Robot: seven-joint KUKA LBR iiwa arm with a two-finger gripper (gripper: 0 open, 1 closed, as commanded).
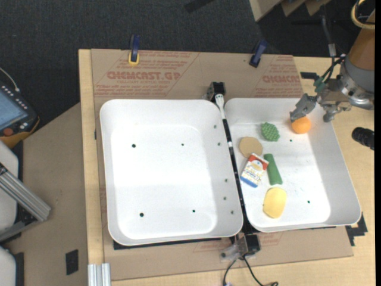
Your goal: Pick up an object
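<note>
At the right-hand bin (339, 159), we see the gripper (317, 107) hanging over the far corner with its two fingers spread apart, nothing between them. An orange ball (301, 125) sits on the bin floor just below and between the fingers, close to the back wall. It looks the likeliest thing to be picked.

We judge the main risk to be the ball itself: round and smooth, it could roll away if one finger touches it first, or squirt out as the jaws close off-centre. The nearby wall may also block one finger from getting down beside it.

Further in lie a green knobbly piece (270, 131), a tan disc (250, 145), a small red and white carton (254, 171), a green stick (273, 169) and a yellow lemon (274, 202), all well clear of the gripper. The left bin (113, 159) stands beside.
</note>
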